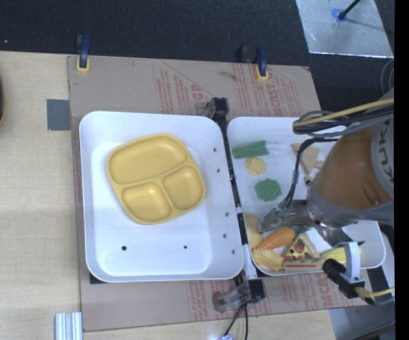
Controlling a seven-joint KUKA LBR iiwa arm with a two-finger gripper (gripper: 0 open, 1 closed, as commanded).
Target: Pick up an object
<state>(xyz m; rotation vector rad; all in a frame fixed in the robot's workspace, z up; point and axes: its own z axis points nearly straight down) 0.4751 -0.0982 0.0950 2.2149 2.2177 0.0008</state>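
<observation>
While I hang low over the right bin [374,257] | gripper [283,220] by carrot [278,237], likely my target | grip state: cannot tell | tray [156,178] left bin.

1. White bins: two, side by side – left bin [94,190], right bin [278,125].
2. Yellow divided plate [156,178]: one, three compartments, in the left bin.
3. Green items in the right bin: two – a long green piece [250,149] and a round knobbly green piece [266,188].
4. Pale yellow round piece [256,166]: one.
5. Orange carrot-shaped piece [278,237]: one.
6. Pizza-slice piece [302,253]: one.
7. Clamps on the board's far edge: two [83,54] [261,64].
8. Further small pieces under the arm: count unclear.
</observation>
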